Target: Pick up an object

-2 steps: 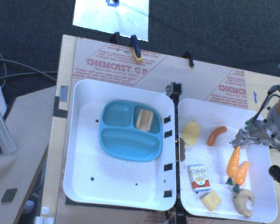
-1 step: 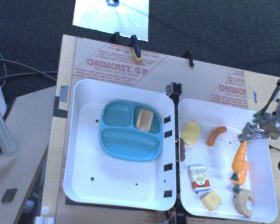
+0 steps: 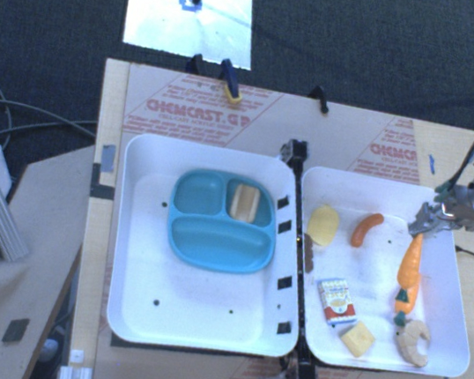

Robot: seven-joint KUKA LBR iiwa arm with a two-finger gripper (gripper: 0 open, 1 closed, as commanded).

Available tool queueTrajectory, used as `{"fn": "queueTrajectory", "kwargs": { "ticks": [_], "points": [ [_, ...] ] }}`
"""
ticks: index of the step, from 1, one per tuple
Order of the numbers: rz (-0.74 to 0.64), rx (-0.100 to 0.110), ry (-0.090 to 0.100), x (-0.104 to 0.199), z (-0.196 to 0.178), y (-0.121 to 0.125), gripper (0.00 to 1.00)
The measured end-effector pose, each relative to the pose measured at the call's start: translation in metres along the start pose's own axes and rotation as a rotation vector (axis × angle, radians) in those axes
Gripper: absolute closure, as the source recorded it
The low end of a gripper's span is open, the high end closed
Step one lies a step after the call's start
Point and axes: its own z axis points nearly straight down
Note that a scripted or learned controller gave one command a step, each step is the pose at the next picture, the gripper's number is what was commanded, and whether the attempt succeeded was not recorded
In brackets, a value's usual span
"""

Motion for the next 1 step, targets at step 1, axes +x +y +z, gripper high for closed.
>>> {"fn": "queueTrajectory", "kwargs": {
  "ticks": [1],
  "points": [
    [-0.004, 0.0, 0.002, 0.0517, -0.0106, 0.0127, 1.0]
  ]
}}
